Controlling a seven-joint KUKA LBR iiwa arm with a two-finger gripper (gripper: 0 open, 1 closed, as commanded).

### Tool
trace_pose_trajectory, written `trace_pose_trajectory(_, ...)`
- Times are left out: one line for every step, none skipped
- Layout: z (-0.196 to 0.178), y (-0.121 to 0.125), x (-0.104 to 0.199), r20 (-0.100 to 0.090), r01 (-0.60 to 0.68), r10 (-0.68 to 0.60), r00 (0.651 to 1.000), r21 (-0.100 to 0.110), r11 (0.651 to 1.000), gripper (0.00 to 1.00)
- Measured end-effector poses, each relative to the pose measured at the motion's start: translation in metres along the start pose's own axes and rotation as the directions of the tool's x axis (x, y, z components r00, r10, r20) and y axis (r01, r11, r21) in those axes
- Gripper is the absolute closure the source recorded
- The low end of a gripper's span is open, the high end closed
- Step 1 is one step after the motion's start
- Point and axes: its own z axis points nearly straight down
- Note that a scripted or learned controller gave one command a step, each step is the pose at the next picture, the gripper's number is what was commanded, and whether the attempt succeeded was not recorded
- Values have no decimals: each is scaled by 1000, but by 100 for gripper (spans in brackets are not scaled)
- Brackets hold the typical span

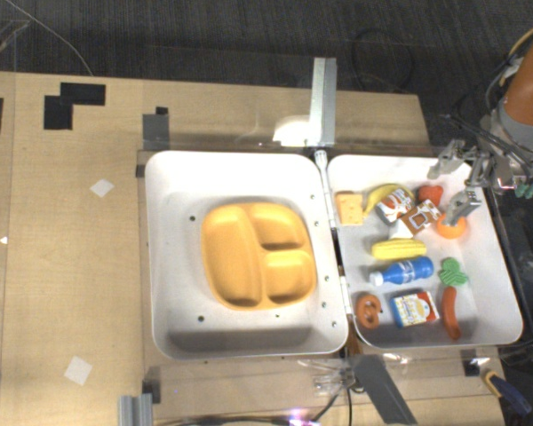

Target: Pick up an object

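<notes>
From the camera view, the gripper [456,183] hangs over the right bin's [506,313] upper right corner, fingers spread with nothing between them. This looks like the approach step: nothing is lifted yet. The likeliest target, an orange disc-shaped toy [452,228], lies just below the fingertips, beside a red piece [433,193]. It is round, without a clear long axis. Next comes a descent and closing.

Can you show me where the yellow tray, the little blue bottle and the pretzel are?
yellow tray [253,256]: camera view, on its middle divider.
blue bottle [410,272]: camera view, on its body.
pretzel [368,309]: camera view, on its middle.
</notes>
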Motion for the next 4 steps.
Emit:
trace_pose_trajectory(82,24,-39,19,-229,229,973,1,974,0)
trace_pose_trajectory(82,25,-39,18,-228,228,973,2,974,0)
trace_pose_trajectory(83,25,-39,18,-228,228,973,2,974,0)
trace_pose_trajectory(83,25,-39,18,-228,228,973,2,974,0)
